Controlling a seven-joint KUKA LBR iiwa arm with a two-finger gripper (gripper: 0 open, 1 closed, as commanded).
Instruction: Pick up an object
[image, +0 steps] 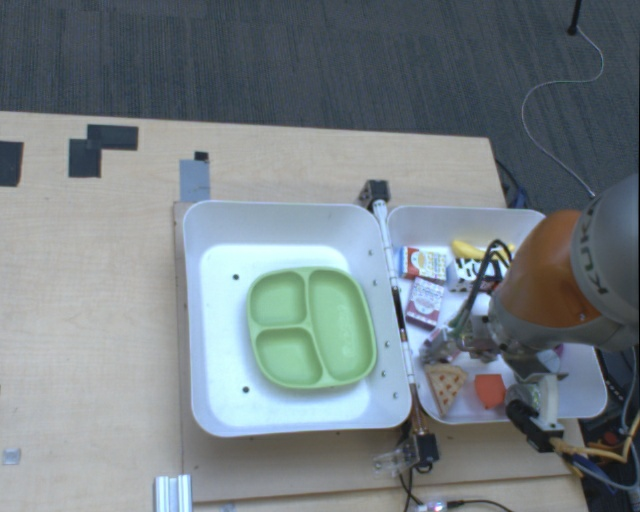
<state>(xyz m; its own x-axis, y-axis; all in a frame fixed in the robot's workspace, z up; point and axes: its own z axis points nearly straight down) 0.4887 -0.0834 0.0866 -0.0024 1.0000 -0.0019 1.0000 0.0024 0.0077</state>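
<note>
while the arm (560, 275) bends low over the right bin (590, 400), i cannot tell its jaws' state.

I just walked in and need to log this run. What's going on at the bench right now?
A grey robot arm with an orange band reaches into the right white bin, its gripper low over small items: a tan pizza-slice toy and an orange block. The left white bin holds a green divided plate.
</note>
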